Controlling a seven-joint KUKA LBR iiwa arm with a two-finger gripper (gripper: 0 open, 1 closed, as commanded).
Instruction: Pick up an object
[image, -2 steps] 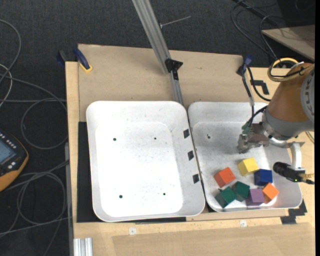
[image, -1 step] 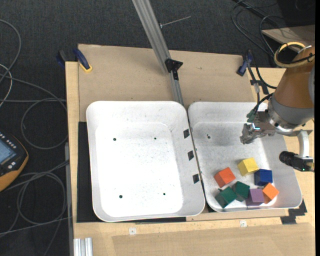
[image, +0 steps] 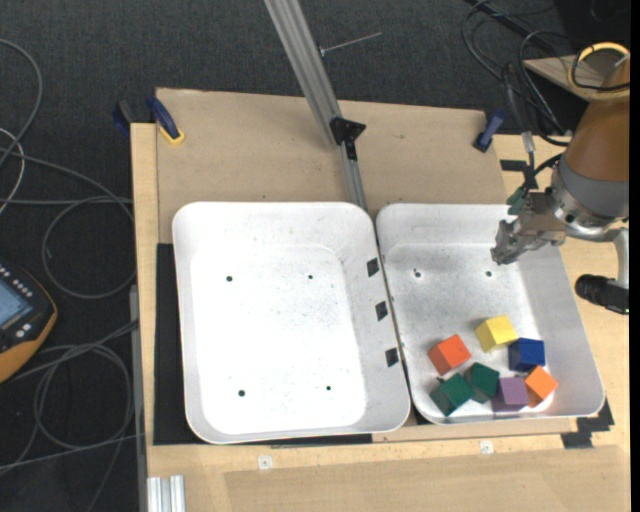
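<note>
The gripper (image: 508, 247) hangs over the right bin (image: 440, 250) near its far right part; whether it is open or closed I cannot tell. The blocks lie at about six o'clock from it, in the near right corner: orange block (image: 450, 352), yellow block (image: 495, 332), blue block (image: 527, 353), green block (image: 484, 380).

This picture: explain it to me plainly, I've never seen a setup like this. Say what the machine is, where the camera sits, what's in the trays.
One camera looks down at a slant on a bench. Two shallow white bins sit side by side: the left bin and the right bin. The machine entering from the right is a robot arm ending in a gripper, poised over the right bin's upper part. Nothing visible in it. Coloured blocks cluster in that bin's near corner: orange, yellow, blue, green, purple.
</note>
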